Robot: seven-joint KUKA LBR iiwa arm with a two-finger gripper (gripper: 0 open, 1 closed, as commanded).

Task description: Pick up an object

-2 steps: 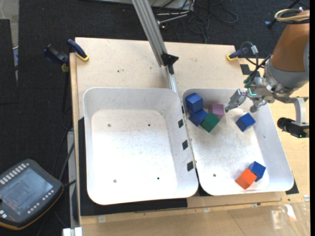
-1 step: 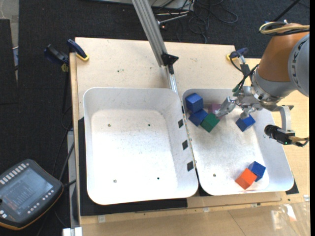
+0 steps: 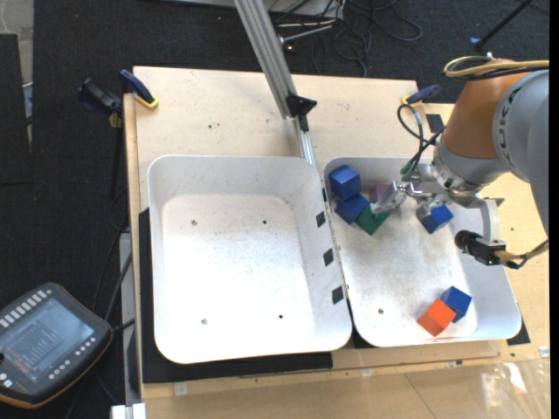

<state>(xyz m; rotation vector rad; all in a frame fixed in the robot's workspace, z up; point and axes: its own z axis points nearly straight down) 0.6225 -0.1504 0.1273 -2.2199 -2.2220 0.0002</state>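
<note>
In the right bin [image 3: 489, 321], my gripper [image 3: 412, 199] hangs low over the far middle, open, with bare bin floor showing between its fingers. A blue cube [image 3: 435, 218] lies just at its right finger, touching or nearly so. Its left finger [image 3: 389, 202] points at a cluster of a green block [image 3: 371, 223], a purple piece [image 3: 382, 191] and two blue cubes [image 3: 344, 181] [image 3: 352, 209] by the bin's left wall. An orange block [image 3: 436, 318] and another blue cube [image 3: 456, 302] sit together at the near right corner.
The left bin [image 3: 175, 182] stands beside the right one, the two rims meeting at the middle. A slanted metal pole [image 3: 266, 46] comes down to the bins' far junction. Cables [image 3: 489, 251] hang off the wrist over the right bin's edge.
</note>
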